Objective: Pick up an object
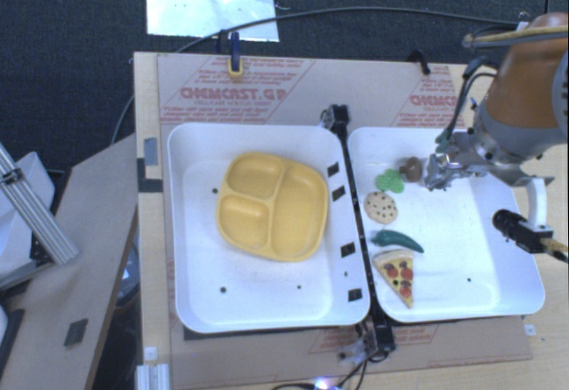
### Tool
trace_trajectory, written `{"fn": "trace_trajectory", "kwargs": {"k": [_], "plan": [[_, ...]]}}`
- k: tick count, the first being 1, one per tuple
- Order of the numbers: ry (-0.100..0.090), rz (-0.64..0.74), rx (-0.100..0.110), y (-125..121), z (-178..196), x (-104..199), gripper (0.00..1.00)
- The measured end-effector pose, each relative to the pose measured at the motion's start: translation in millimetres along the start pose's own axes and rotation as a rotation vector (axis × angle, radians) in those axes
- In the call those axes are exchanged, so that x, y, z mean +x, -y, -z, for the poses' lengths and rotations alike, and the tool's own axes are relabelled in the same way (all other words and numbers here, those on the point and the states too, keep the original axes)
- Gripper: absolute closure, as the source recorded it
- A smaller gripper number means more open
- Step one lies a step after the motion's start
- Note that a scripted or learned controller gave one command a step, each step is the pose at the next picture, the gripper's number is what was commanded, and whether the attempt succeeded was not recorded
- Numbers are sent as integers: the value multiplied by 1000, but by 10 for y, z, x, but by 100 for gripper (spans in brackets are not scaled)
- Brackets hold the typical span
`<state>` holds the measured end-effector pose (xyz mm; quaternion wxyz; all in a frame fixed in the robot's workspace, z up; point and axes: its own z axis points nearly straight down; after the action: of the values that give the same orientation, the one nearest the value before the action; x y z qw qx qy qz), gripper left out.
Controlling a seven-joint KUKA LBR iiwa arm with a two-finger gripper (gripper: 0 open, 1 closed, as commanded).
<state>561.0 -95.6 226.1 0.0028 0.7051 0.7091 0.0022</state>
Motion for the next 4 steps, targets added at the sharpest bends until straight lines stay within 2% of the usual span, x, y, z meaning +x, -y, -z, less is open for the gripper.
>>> {"fn": "trace_trajectory", "kwargs": {"k": [1, 2, 3, 4], "plan": [[1, 0, -1, -21, 542, -2, 100], [-2, 2, 6, -132, 372, 416, 100], [-3, 4, 5, -185, 359, 930, 100], [-2, 3, 7, -264, 145, 1380, 100]]}}
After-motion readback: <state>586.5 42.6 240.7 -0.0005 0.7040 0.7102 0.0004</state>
